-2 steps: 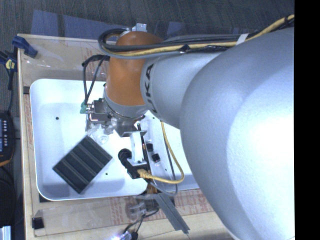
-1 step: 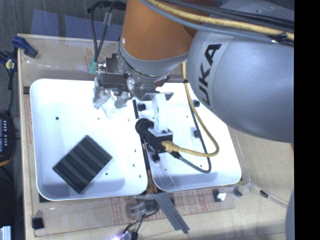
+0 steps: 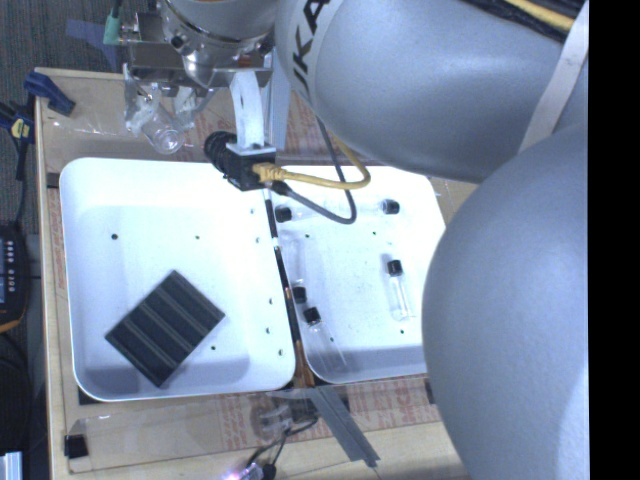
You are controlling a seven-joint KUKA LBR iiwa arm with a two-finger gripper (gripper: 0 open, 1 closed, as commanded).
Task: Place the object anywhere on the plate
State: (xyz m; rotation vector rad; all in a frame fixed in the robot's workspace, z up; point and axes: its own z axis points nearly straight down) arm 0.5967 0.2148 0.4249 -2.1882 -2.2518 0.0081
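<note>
A dark grey ribbed square plate (image 3: pixel 165 328) lies flat in the near part of the left bin (image 3: pixel 90 218), turned diagonally. A small clear tube with a black cap (image 3: pixel 398 290) lies in the right bin (image 3: pixel 420 358), toward its right side. My gripper (image 3: pixel 157 120) hangs under the orange band at the top of the view, over the bench just beyond the left bin's far rim. It is well away from both the plate and the tube. Its clear tips blur against the bench, and I see nothing recognisable held in them.
Small black pieces (image 3: pixel 311 315) lie in the right bin near the divider, with others at the far side (image 3: pixel 389 207). A yellow and black cable (image 3: pixel 320 180) loops over the bins' far edge. The large grey arm body (image 3: pixel 500 218) covers the right side. A blue clamp (image 3: pixel 48 92) sits at the bench's far left.
</note>
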